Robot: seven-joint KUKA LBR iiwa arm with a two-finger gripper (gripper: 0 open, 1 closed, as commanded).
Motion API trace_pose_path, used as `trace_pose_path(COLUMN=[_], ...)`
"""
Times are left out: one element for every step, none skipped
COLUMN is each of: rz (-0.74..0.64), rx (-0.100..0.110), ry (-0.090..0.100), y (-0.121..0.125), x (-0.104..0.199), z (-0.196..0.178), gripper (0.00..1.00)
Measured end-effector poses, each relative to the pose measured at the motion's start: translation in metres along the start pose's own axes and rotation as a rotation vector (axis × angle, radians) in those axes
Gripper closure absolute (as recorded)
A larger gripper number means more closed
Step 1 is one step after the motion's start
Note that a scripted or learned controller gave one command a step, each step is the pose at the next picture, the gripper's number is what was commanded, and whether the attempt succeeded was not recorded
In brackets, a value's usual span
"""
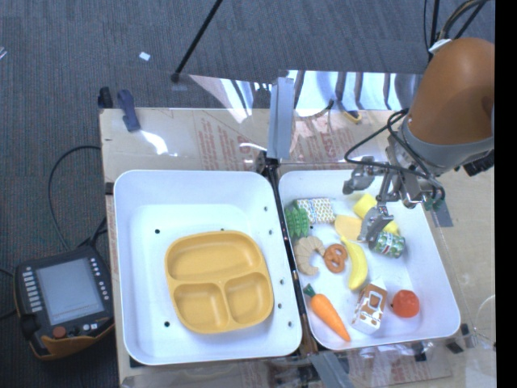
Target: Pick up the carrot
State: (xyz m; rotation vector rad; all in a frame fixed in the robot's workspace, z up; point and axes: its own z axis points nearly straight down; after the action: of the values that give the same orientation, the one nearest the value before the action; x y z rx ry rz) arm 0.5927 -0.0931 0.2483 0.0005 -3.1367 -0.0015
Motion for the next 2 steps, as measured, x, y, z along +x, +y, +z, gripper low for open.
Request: trace_pose_path(rz=[0.155, 0.315], rx=[0.001, 0.001], ry=[0.004, 0.001], y=[0.054, 0.071], x=[0.055, 0.054], z=[0.067, 0.065], gripper=[0.0, 0.0])
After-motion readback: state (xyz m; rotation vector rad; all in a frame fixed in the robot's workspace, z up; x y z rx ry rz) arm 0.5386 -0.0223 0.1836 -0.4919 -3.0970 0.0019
